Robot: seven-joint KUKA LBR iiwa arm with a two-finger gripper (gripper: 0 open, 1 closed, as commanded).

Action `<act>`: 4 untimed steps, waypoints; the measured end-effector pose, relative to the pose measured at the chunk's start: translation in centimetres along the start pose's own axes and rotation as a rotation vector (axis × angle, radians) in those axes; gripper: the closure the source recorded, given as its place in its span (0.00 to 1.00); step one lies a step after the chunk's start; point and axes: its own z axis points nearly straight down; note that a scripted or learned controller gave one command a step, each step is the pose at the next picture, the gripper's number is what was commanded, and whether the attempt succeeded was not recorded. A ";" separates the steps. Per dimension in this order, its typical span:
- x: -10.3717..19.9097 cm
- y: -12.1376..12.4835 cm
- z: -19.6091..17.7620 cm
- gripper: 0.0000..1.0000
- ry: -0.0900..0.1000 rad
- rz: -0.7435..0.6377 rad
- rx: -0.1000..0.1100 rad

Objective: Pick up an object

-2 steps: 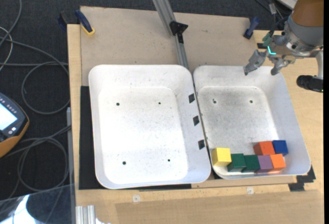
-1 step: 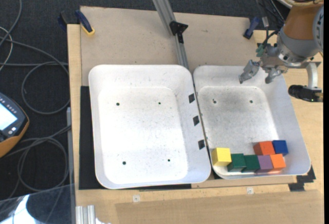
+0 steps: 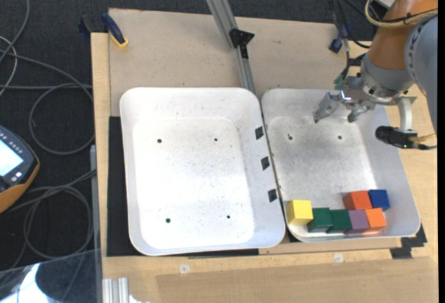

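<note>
In the right bin [image 3: 389,156], the blocks [image 3: 341,215] crowd the near rim in one tight cluster, touching each other and leaving no gaps for fingers between them. From the cluster back to the far rim the floor lies open. The gripper [image 3: 338,108] hangs over that far end, fingers spread.

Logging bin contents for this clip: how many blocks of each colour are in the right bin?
yellow block: 1
green blocks: 2
purple block: 1
orange block: 1
red block: 1
blue block: 1
Total: 7, all clustered at the near edge of the right bin.
</note>
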 end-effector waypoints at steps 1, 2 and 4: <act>0.1 0.0 1.2 0.00 -0.001 -0.001 -0.004; 0.1 0.2 -0.1 1.00 -0.003 -0.002 -0.008; 0.4 0.0 -10.2 1.00 -0.003 -0.001 -0.015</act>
